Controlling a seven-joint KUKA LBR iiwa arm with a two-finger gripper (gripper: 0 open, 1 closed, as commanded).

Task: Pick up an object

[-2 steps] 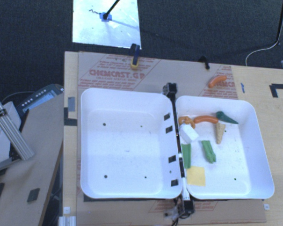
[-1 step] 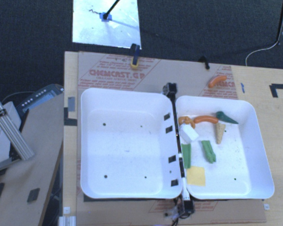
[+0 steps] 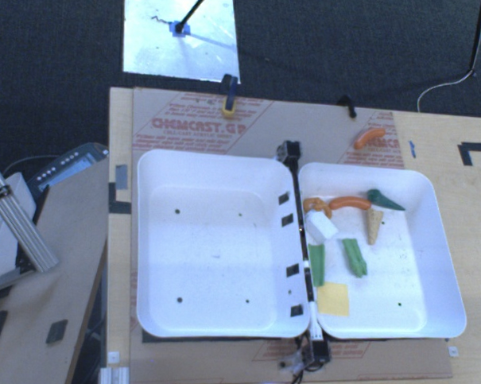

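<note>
Two white bins sit side by side; the right bin point(image 3: 440, 260) holds every loose piece. Against its left wall lie a white block point(image 3: 320, 226), a green strip point(image 3: 316, 264) and a yellow square point(image 3: 334, 299). Nearer its far wall rest an orange curved piece point(image 3: 343, 203), a dark green piece point(image 3: 383, 200), a tan cone point(image 3: 373, 226) and a green stick point(image 3: 354, 257).

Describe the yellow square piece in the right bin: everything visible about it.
The flat yellow square piece lies on the floor of the right white bin, near the bin's left wall and toward its front. It looks thin, matte and plain, edges slightly skewed to the bin. The long green strip ends just above it; whether they touch is unclear.
</note>
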